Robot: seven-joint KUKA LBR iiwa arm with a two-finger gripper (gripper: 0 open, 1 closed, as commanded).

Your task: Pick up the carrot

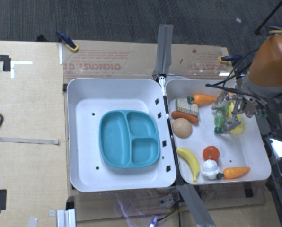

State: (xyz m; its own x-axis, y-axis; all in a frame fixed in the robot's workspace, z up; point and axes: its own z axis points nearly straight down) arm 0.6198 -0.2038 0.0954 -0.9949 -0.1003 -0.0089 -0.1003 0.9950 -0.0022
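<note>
Clutter is looking like the main hazard: going left to right, a smooth teal divided plate (130,138) is lying in the left bin (79,126), while the right bin (254,164) is holding a sausage (184,117), a matte egg (182,127), a curved banana (190,162), a glossy tomato (211,152) and two tapered orange carrots, one (204,99) near the back wall and one (236,172) at the front. End effector (230,119) is hovering over a green and yellow item, its grip state unreadable, so it is risking grabbing a neighbour or slipping off the slick plastic carrot.
</note>
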